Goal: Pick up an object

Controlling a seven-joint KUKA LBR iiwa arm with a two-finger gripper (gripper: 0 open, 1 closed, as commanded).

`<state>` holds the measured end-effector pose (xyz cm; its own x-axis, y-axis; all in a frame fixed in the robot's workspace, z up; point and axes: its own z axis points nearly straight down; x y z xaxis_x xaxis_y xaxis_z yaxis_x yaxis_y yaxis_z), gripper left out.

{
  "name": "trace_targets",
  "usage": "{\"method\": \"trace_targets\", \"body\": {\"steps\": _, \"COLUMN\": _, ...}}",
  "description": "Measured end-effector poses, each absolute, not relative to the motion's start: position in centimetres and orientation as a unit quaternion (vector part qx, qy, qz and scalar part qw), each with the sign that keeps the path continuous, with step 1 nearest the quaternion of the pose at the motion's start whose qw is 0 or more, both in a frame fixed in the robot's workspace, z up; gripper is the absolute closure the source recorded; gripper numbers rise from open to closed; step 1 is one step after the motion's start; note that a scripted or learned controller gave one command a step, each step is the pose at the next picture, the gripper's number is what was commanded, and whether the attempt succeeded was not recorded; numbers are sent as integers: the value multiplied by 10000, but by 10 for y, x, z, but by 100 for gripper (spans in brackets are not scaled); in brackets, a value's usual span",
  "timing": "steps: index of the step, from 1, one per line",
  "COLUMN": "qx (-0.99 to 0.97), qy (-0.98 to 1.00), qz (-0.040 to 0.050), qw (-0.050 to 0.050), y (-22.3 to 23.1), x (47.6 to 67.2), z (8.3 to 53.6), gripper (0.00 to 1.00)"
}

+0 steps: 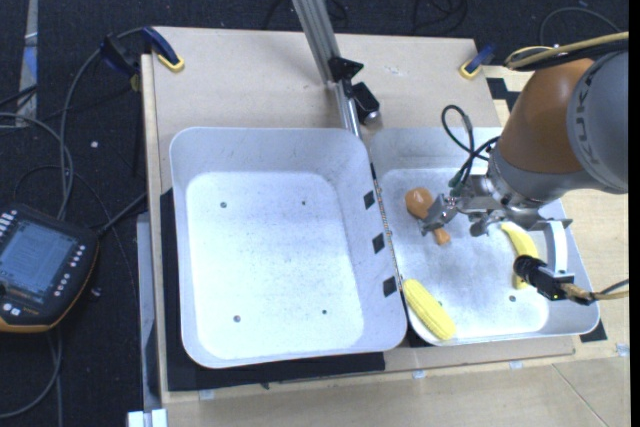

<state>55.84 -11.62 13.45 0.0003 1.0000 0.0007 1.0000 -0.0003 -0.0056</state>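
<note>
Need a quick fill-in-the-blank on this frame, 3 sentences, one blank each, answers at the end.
1. The corn cob, the banana and the small orange ball all lie in the ____ bin as the camera sees it.
2. The corn cob lies near that bin's ____ corner, close to the divide between the bins.
3. The end effector hangs beside the small ____ ball.

Missing words: right; front-left; orange

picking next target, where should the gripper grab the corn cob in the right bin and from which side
Grip the corn cob across its middle, coming straight down from above. It lies flat and slanted near the right bin front-left corner, close to the sloping wall, so a side approach looks blocked. Set the fingers across its narrow width, probably square to its long axis.
</note>
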Motion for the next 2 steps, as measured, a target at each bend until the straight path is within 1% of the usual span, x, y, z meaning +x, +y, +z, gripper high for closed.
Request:
{"method": "trace_targets", "body": {"steps": 1, "qx": -7072, "qy": -7071, "qz": -1, "qw": -2, "y": -116, "x": 560, "z": 147, "gripper": 100}}
{"method": "trace_targets", "body": {"steps": 2, "qx": -7069, "qy": -7074, "qz": -16, "qw": -20, "y": -112, "x": 555, "z": 207, "gripper": 100}}
